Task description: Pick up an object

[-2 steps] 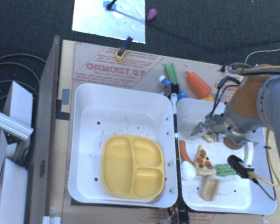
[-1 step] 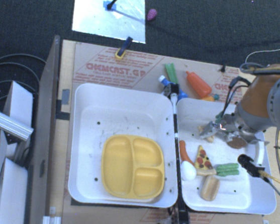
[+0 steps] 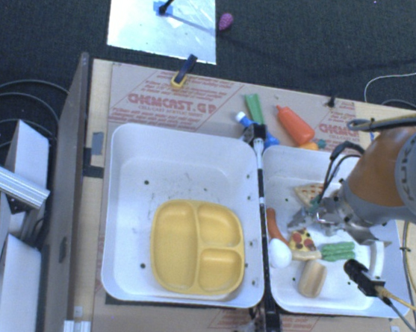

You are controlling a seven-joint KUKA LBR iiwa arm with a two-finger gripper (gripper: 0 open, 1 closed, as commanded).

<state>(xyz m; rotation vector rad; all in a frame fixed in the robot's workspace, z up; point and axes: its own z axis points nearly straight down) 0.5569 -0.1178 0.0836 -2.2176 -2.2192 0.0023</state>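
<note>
My gripper [image 3: 320, 219] hangs low over the middle of the right bin [image 3: 326, 307], the grey arm with its orange band coming in from the right. Directly below and left of it lies a toy pizza slice [image 3: 304, 243]. A second pale wedge [image 3: 308, 193] lies just above it. A green pod [image 3: 337, 250] sits to the gripper's lower right, and a tan bread roll [image 3: 312, 278] lies near the bin's front. An orange sausage [image 3: 273, 224] and a white egg [image 3: 280, 254] rest along the bin's left wall. I see nothing between the fingers.
The left bin [image 3: 141, 161] holds a yellow divided plate [image 3: 198, 247]. Behind the bins, on the board, lie an orange carrot [image 3: 294, 125], a green piece [image 3: 253, 107] and a blue piece [image 3: 270, 141]. A yellow-and-black tool [image 3: 181, 75] lies further left.
</note>
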